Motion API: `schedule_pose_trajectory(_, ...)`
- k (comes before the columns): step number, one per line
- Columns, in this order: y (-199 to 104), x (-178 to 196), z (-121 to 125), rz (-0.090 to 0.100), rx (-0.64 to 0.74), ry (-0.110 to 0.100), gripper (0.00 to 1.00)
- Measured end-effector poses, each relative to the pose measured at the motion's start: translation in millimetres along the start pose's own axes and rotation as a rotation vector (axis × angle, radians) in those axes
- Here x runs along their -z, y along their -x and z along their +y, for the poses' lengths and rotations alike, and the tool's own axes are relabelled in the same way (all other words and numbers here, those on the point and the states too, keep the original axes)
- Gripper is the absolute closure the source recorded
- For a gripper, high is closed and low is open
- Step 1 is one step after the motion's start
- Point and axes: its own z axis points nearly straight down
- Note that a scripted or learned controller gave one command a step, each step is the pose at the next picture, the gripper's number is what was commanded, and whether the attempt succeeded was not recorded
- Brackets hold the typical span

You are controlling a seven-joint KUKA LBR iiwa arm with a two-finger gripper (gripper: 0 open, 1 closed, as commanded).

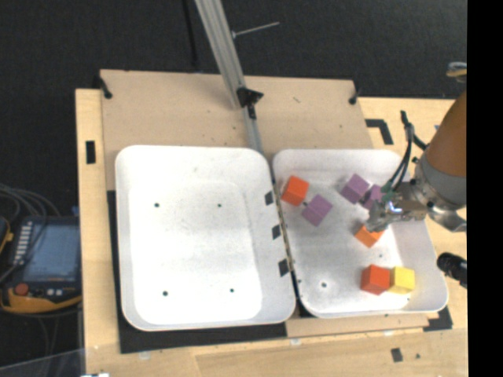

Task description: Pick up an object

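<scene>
Orange, the small cube (367, 236) in the right white bin (330, 289) sits partly hidden beneath the gripper (383, 220). We see the grey arm (440, 171) cut off at the right edge, reaching down over it. We cannot tell its grip.

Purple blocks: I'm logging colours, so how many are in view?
2 clearly: one purple block mid right bin, another farther back. A purple patch beside the end effector may be a third, partly hidden.
</scene>
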Motion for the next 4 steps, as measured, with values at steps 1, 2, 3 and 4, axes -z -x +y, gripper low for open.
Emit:
schedule_pose_trajectory(1,-57.9,9.1,-2.0,0.003,0.004,-0.004,1.00)
schedule_pose_trajectory(2,-116.3,9.5,8.2,0.003,0.004,-0.005,1.00)
schedule_pose_trajectory(3,-162.8,-1.2,10.7,0.002,0.001,-0.008,1.00)
schedule_pose_trajectory(4,-219.4,-8.7,12.4,0.002,0.002,-0.008,1.00)
